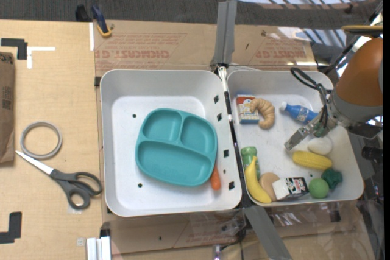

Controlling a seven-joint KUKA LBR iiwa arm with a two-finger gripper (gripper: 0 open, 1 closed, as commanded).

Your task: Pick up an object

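Note:
My gripper [301, 136] hangs low over the middle of the right bin [277, 78], with nothing visibly held. Just right of it lies a white egg-shaped piece [320, 146], and below that a yellow corn cob [312, 159]. A blue bottle [298, 111] lies just above the gripper. Further left are a tan croissant [265, 112] and a small red and white box [247, 110]. Along the bin's front edge lie a banana [255, 179], a tan bread piece [269, 180], a black and white carton [292, 187], a green ball [318, 187] and a dark green item [333, 178].
The left bin [116, 131] holds a teal divided plate [177, 146] and a small carrot [215, 180] at its right wall. Scissors [67, 181] and a tape roll [41, 139] lie on the bench to the left. A green packet [248, 154] stands above the banana.

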